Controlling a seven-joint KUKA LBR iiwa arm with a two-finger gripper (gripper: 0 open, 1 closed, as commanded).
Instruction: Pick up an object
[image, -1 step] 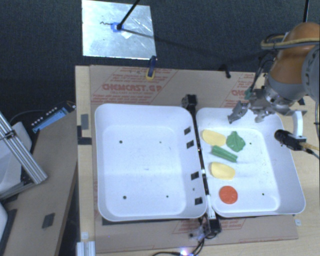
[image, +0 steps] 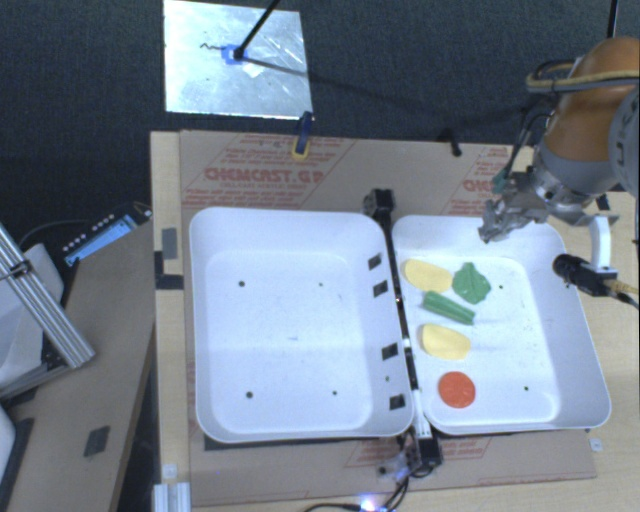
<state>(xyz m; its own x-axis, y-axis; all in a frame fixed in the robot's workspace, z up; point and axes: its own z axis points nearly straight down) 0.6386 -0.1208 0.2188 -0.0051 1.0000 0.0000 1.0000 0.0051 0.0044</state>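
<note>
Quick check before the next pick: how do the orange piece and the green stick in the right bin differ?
The orange piece is round and flat; the green stick is long and narrow, lying at a slant. The orange piece sits nearest the bin's front edge, apart from other items; the green stick lies mid-bin, close between two yellow pieces. Both rest in the right bin, away from the pincer.

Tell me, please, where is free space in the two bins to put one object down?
The left bin has its whole floor bare. In the right bin, room remains along the right wall and near corner. Crowded: its left half, with yellow pieces, green pieces and the red disc.
</note>
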